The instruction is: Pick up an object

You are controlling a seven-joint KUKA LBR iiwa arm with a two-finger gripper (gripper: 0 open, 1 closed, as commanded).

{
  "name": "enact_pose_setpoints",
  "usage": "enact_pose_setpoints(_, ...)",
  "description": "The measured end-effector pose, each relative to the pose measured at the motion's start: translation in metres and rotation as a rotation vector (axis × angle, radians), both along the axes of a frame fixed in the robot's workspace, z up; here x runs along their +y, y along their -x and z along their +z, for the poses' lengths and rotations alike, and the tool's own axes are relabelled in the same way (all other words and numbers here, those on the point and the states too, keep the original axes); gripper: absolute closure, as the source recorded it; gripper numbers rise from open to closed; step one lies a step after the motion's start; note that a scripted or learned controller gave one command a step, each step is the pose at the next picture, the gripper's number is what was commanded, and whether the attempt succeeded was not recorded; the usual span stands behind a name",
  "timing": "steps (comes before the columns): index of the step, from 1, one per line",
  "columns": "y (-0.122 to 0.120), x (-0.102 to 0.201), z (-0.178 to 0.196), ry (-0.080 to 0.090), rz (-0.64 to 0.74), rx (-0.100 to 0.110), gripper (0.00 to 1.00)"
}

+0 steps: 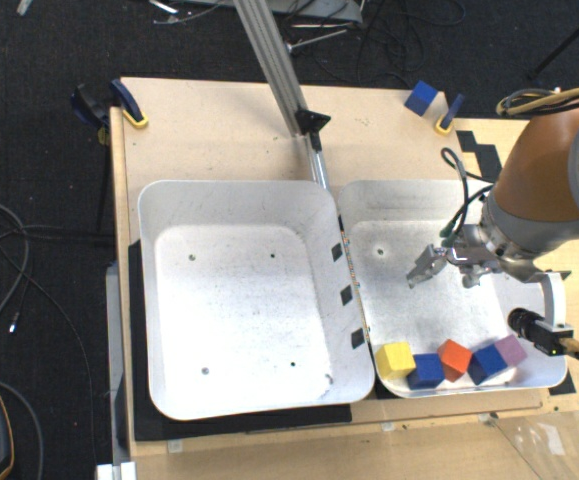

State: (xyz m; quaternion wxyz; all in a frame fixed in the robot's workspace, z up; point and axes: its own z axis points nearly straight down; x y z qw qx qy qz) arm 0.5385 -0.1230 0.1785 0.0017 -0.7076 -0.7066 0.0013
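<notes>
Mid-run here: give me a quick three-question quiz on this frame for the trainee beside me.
1. True or false: the blocks sit in the left bin.
2. Which block is nearest the divider between the bins: A) yellow block, B) orange block, C) purple block?
3. Where is the gripper relative to the row of blocks?

Key
1. False; they lie in the right bin.
2. A.
3. Farther up the view, over bare bin floor, apart from the blocks.
</notes>
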Motion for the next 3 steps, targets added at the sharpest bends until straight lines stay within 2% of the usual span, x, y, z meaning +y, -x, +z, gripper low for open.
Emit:
enact_pose_setpoints(1,-0.036,-0.034,-0.046,0.003,-0.001,-0.004,0.00)
enact_pose_setpoints(2,0.022,-0.027,0.016,0.001,-0.002,-0.006,0.00)
enact_pose_setpoints(3,0.036,-0.075,0.052,0.005,-0.004,-0.009,0.00)
